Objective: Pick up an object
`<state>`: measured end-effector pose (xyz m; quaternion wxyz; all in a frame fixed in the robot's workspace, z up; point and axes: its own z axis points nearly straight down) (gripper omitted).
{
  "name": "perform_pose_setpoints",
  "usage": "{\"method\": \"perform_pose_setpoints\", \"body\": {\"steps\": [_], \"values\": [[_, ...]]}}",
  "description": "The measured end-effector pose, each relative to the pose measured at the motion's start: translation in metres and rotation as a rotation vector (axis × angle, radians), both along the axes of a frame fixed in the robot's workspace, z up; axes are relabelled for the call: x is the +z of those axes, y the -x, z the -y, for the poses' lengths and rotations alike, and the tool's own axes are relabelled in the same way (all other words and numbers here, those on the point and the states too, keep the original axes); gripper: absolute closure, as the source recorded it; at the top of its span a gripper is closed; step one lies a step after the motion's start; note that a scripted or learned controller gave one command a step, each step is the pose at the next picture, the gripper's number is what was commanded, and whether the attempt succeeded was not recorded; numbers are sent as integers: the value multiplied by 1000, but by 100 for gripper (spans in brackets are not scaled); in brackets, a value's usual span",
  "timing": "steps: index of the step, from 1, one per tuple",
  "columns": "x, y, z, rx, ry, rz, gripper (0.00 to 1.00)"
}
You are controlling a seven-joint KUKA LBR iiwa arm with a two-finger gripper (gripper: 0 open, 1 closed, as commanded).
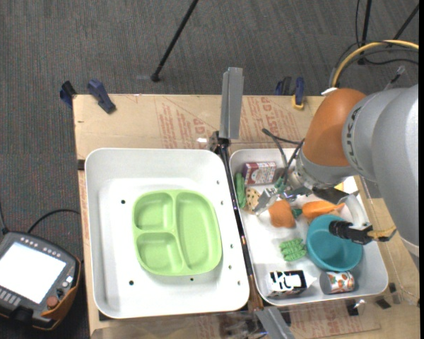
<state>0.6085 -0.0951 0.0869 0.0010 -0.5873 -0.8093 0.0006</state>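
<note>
My gripper (274, 195) is low in the right bin (376, 274), near its far left part. It sits just above an orange lump (283, 215) and beside a pale spotted block (251, 199). A maroon carton (260, 171) lies just behind it. An orange carrot-like piece (318, 207) lies to its right. Whether anything is in its grasp is hidden by the wrist.
The right bin also holds a teal bowl (331, 247), a green ridged piece (292, 248), a black-and-white box (287, 281), a small can (338, 282) and a green strip (239, 189) by the left wall. The left bin (106, 189) holds a green divided plate (177, 232).
</note>
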Motion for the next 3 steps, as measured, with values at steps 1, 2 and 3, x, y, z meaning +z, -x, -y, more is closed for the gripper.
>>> {"method": "perform_pose_setpoints", "body": {"steps": [1,2,3], "values": [[9,0,-1,6,0,-2,100],[1,-5,105,24,2,3,100],[0,119,114,-230,-2,-1,100]]}}
